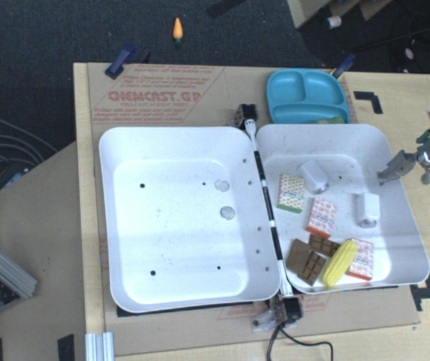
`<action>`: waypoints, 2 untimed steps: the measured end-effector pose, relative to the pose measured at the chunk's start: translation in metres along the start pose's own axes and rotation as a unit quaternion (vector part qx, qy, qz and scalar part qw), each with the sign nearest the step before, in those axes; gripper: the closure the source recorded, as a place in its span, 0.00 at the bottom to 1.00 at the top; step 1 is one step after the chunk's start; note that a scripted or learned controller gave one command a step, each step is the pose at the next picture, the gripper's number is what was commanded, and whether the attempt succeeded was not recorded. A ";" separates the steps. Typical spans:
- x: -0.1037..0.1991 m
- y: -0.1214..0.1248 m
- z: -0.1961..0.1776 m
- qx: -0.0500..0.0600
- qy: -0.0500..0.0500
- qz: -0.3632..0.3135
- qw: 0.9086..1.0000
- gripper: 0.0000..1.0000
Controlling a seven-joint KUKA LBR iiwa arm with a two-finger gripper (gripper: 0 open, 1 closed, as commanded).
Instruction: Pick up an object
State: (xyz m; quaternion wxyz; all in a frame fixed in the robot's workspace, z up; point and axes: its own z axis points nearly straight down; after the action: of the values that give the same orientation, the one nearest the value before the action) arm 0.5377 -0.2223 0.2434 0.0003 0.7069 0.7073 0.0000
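The hand (409,164) sits at the far right of the view, just over the right rim of the right bin (407,228), with a grey finger (392,170) angled down toward the bin; how far it is open cannot be told, and nothing is seen between its fingers.

The right bin holds the objects. A yellow corn cob (338,262) lies tilted at the front, touching a brown chocolate bar (306,259) on its left and a red-and-white packet (362,259) on its right. Behind them lie a red-patterned card (321,215), a pale dotted card (291,192) and 2 white blocks (314,177), (367,208).

The left bin (117,224) holds 2 small grey discs (228,213). A blue divided tray (307,96) rests on the bench (162,89) behind the right bin.
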 end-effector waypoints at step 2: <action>0.131 0.012 0.159 0.001 0.001 0.000 1.000 0.00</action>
State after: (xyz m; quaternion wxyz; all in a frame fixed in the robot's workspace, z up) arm 0.5494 -0.0913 0.0844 -0.0014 0.7069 0.7073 -0.0003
